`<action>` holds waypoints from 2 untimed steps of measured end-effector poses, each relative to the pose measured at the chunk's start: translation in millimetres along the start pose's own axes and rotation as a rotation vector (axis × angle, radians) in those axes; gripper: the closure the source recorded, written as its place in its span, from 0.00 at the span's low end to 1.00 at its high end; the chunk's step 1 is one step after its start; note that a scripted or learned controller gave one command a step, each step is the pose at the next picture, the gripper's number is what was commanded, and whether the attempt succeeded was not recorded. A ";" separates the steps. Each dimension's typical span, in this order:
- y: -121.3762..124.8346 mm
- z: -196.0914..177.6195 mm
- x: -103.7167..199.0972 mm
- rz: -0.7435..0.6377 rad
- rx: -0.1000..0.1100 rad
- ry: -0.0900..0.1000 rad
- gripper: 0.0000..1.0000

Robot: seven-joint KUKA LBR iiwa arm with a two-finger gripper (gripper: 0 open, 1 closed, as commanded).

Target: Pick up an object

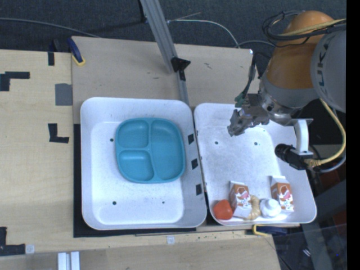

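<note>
The grey arm's hand (241, 122) hangs over the far end of the right shallow white bin (225, 151), its grip impossible to read from here, well apart from the small orange-and-white cartons (241, 198), red ball (223, 210) and white piece (271, 208) clustered along the near edge, while a teal divided plastic plate (150, 149) lies in the left bin (98, 162).
</note>
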State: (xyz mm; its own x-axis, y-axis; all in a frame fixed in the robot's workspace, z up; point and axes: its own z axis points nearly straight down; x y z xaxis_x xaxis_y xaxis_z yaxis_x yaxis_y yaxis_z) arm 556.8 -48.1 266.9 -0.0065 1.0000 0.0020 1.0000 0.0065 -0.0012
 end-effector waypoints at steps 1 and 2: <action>-7.2 19.0 46.4 0.001 0.003 -0.001 1.00; -12.9 36.9 99.0 0.000 0.003 -0.001 1.00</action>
